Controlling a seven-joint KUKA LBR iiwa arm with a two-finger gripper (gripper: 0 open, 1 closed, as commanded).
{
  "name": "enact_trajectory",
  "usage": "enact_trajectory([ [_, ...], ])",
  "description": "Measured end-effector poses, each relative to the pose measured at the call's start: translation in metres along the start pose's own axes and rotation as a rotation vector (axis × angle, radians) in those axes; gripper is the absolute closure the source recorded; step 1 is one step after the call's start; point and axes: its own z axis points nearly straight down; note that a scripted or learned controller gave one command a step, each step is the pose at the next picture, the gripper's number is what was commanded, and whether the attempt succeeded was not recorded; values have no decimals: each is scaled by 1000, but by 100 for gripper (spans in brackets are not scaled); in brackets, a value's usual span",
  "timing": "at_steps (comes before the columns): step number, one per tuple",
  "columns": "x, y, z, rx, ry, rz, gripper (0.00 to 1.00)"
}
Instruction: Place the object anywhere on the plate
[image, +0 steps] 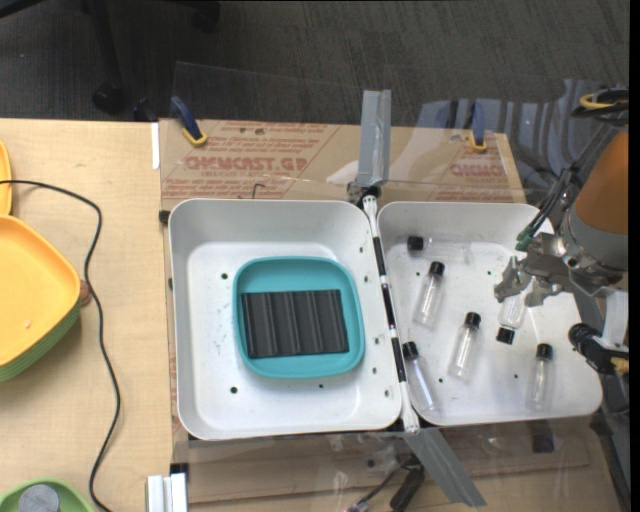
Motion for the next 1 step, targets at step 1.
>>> enact_trajectory([
  [1, 0, 0, 0, 0, 0, 0, 0],
])
